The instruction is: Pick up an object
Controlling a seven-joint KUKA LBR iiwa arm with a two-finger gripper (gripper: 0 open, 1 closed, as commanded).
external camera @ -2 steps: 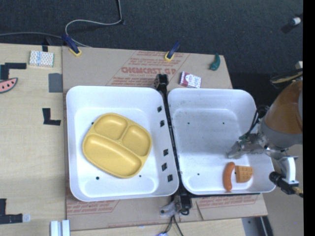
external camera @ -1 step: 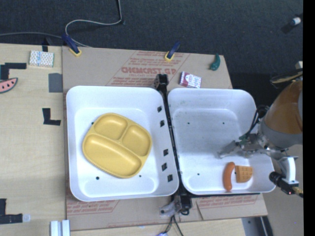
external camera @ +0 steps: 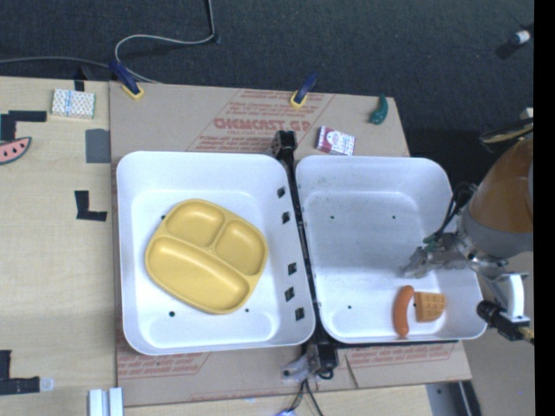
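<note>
An orange sausage-shaped toy [external camera: 403, 310] lies in the right bin [external camera: 364, 180] near its front right corner, and a small orange waffle-patterned piece [external camera: 429, 306] rests right beside it. My gripper [external camera: 427, 259] is low over the right side of that bin, just above and behind those two items. Nothing is seen between its fingers. The grey arm with its orange band [external camera: 507, 202] comes in from the right edge.
A yellow divided plate [external camera: 206, 255] lies in the left bin [external camera: 139, 319]. A black divider with clips [external camera: 293, 250] runs between the bins. On the cardboard behind them lie a small red-white packet [external camera: 334, 141], yellow clamps and a green clip.
</note>
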